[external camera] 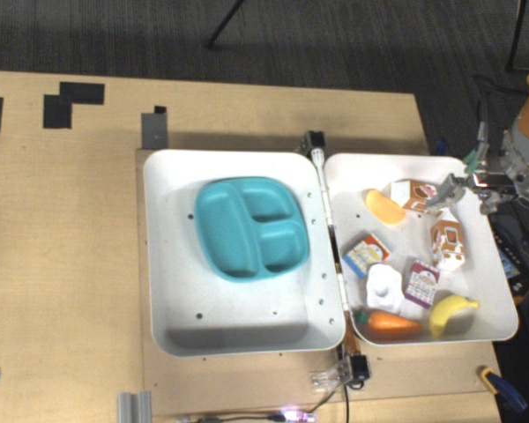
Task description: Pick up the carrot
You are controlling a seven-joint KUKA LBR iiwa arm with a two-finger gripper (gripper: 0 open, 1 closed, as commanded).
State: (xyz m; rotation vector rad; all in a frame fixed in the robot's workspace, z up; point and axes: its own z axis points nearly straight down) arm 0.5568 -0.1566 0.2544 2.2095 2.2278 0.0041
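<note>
The orange carrot [392,323] lies along the near wall of the right bin [502,276], at its front left, with its green end toward the divider. A white bottle [383,286] sits just behind it and a yellow banana [451,311] just to its right. My gripper [465,192] hovers over the far right corner of that bin, well behind the carrot. Its fingers are spread open and hold nothing. One fingertip [437,196] reaches toward a brown carton [414,194].
The right bin also holds a yellow fruit [384,207], a second brown carton [447,241], a small colourful box [366,256] and a purple box [420,283]. A teal divided plate [249,227] lies in the left bin [172,263].
</note>
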